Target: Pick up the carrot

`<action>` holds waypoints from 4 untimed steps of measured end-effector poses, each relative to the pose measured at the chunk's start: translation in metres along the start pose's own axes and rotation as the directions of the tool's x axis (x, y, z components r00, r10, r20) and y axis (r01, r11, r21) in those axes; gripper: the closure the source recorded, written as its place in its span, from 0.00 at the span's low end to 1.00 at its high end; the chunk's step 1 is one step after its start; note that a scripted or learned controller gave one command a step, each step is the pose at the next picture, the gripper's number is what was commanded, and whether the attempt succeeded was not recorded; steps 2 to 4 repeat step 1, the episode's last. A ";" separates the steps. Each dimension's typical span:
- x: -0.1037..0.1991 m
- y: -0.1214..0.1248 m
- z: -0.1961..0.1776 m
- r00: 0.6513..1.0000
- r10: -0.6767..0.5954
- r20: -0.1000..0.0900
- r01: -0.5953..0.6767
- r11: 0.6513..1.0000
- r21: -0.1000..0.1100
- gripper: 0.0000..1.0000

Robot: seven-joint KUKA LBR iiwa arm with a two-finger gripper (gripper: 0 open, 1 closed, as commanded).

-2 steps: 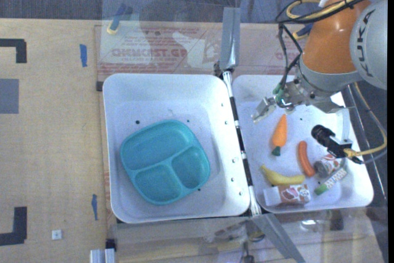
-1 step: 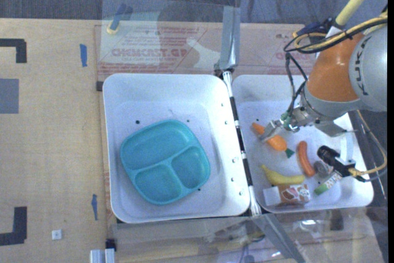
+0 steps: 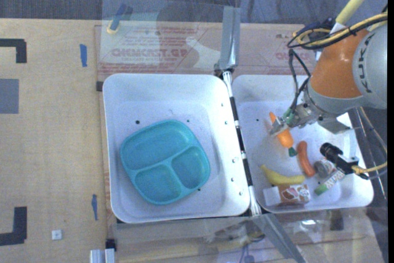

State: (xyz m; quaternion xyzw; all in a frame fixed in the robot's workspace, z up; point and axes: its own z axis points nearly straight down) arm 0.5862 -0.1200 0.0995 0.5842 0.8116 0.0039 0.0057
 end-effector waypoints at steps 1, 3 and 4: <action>0.048 0.020 -0.085 0.999 -0.034 -0.003 0.034 0.999 0.011 1.00; 0.048 0.020 -0.085 0.999 -0.034 -0.003 0.034 0.999 0.011 1.00; 0.048 0.020 -0.085 0.999 -0.034 -0.003 0.034 0.999 0.011 1.00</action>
